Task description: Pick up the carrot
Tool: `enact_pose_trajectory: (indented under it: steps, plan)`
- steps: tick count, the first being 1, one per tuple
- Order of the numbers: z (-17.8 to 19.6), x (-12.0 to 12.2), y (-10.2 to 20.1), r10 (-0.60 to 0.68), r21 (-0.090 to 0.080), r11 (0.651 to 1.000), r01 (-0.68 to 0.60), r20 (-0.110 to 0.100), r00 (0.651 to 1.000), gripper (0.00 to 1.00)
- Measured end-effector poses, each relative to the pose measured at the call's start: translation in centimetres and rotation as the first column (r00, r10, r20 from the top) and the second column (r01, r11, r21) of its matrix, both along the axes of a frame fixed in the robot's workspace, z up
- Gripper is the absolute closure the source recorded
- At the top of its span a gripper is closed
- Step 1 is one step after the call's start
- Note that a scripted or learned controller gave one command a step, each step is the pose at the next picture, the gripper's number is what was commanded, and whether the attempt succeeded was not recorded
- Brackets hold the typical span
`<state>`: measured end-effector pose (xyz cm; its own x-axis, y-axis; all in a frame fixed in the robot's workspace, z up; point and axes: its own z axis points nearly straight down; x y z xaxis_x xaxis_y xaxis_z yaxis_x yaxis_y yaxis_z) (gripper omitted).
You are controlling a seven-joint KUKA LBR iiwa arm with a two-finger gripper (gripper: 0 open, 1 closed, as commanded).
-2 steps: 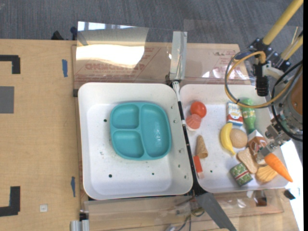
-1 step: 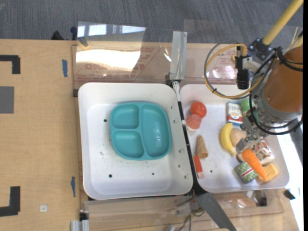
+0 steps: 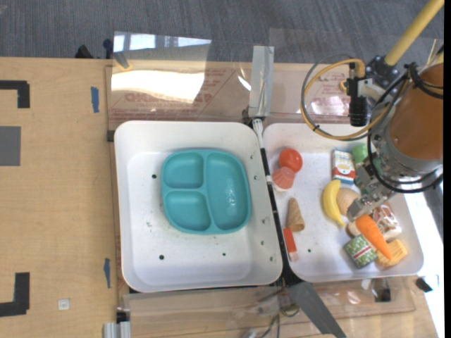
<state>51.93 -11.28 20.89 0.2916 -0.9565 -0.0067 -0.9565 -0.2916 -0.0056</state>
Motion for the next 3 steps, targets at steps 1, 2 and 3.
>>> enact_pose_trajectory:
  steps: [1, 2, 3]
  plan:
    - [1.0, 0.1, 0.2, -0.002, 0.004, 1.000, 0.002, 0.004, 1.000, 1.00]
    - [1.9, 0.3, 0.4, -0.005, 0.009, 1.000, 0.005, 0.008, 1.000, 1.00]
    - [13.9, -0.4, -5.5, 0.019, -0.010, 1.000, -0.019, 0.007, 1.000, 1.00]
